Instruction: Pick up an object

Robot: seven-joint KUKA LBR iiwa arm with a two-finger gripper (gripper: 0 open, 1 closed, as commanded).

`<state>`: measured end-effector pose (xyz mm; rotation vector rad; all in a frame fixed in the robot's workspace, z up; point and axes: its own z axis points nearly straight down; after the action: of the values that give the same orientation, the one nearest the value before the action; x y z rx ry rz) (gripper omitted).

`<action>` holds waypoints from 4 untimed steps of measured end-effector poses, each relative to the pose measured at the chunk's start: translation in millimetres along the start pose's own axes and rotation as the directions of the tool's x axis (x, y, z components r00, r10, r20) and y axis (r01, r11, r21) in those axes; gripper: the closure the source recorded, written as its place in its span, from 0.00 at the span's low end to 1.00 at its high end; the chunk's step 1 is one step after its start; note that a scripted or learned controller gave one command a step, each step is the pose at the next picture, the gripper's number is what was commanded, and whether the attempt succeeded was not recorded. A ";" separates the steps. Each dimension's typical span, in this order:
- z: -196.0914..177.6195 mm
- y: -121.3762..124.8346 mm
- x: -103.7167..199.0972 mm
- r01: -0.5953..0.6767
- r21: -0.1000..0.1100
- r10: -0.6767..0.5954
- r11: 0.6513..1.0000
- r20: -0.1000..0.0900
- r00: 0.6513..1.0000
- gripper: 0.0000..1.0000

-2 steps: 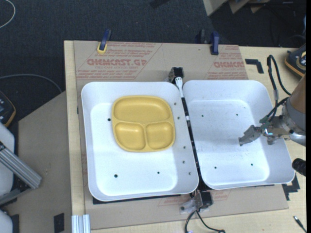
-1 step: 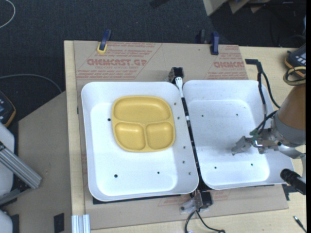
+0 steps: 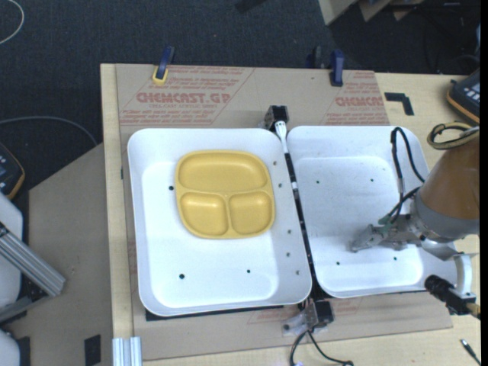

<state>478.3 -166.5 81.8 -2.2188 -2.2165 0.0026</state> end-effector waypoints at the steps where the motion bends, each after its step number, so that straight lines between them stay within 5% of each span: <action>1: -13.1 1.0 -0.7 -0.001 -0.006 0.001 1.000 0.003 1.000 1.00; 4: -145.1 -2.7 1.8 0.002 -0.011 -0.002 1.000 0.005 1.000 1.00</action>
<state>476.3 -165.1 226.8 -2.2243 -2.2268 -0.0035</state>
